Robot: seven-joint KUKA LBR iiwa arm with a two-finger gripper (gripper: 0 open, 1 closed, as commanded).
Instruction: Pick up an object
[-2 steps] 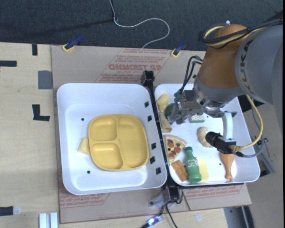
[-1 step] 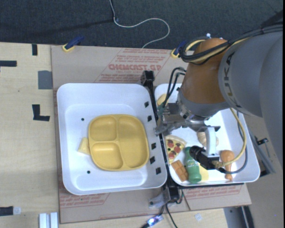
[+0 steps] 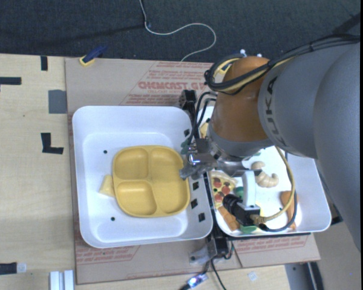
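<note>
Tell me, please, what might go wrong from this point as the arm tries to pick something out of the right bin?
Three risks stand out:
1. The arm covers most of the right bin, so the small items below are hard to see and a grab could miss.
2. Those items, such as the pale curled piece and the pizza slice, lie crowded together, so the claw may nudge neighbours or pinch two.
3. Loose cables hang among them and could snag or drag something.

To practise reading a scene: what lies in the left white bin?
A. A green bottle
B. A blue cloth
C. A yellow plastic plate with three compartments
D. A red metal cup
C: the yellow plastic plate with three compartments lies flat in the left white bin.
</note>
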